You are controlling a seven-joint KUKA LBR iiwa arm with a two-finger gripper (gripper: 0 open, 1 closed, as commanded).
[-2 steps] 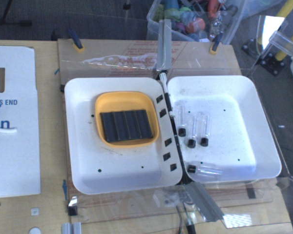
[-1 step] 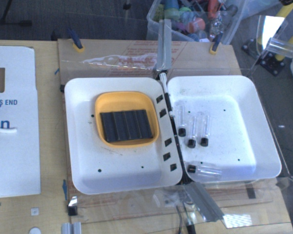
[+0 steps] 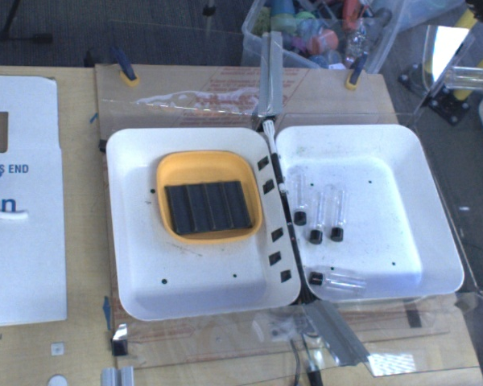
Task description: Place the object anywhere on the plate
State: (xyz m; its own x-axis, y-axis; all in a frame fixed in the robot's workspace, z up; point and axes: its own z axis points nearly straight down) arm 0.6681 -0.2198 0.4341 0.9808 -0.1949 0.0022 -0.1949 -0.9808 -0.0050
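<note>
Currently, ridged black rectangular block (image 3: pixel 208 207) lies flat on square yellow plate (image 3: pixel 208 170), left white bin (image 3: pixel 137 288). Clear black-capped tubes (image 3: pixel 326 215) scattered in right white bin (image 3: pixel 386 272).

Even, bright overhead light; both white bins (image 3: pixel 362 147) glare slightly and look washed out. Shadows are soft and faint. The whole picture is mildly blurred, grainy.

The white sheet (image 3: pixel 20 199) at the left runs off the edge, its lettering cut short. The clear tubes (image 3: pixel 322 207) in the right bin (image 3: pixel 402 167) look faint, their contents unreadable. The crate (image 3: pixel 330 10) above is cropped.
</note>
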